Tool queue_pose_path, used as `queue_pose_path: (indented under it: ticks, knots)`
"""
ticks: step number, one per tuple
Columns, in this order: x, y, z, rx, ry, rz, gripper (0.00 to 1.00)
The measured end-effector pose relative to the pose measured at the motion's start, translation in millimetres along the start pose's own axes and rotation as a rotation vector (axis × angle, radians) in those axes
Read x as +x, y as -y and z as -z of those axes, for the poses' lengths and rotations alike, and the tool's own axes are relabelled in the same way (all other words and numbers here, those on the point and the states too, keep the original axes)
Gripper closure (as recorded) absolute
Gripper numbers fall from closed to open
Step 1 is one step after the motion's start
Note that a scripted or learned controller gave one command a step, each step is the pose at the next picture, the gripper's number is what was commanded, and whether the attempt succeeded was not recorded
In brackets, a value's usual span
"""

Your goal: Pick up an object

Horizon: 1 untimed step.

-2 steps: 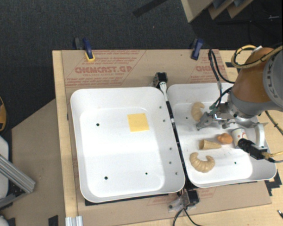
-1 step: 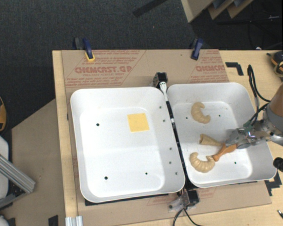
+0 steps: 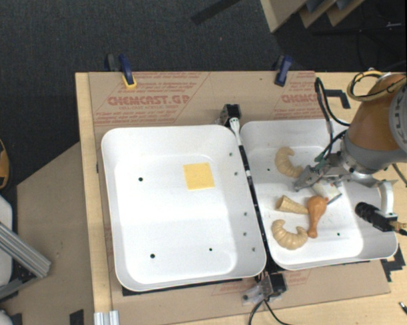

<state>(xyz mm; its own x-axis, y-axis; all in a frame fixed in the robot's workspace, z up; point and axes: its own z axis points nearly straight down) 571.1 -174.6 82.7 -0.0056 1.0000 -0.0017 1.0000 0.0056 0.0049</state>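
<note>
Two shallow white bins lie side by side on a brown board. The left bin fills the middle of the frame, and the right bin sits at the centre right, touching it along a dark seam.

In the left bin there is one thing, a flat yellow square, which looks like a slice of toy cheese. It lies in the upper middle of that bin, well apart from the walls.

The right bin holds four toy foods. A pale croissant lies in its upper left part. Below it, a small ice-cream cone lies on its side. Just to the right of the cone is a brown chicken drumstick, tilted, with the thick end up. At the lower left of this bin a second croissant is curled, and the thin end of the drumstick comes very near to it (possibly touching; I cannot tell).

The arm comes in from the right edge of the frame, with its orange band at the upper right. The gripper is low over the right bin, between the upper croissant and the drumstick. Its grey metal parts point to the left. No object is visible between them, and whether the fingers are spread or closed I cannot tell.

Two blue clamps hold the board at the top edge.
</note>
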Motion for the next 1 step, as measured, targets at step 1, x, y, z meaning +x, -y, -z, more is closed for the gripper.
queue_pose_path:
  ticks: [1]
  knots:
    - [54.8,41.7,2.1,0.010,-0.006,-0.002,0.00]
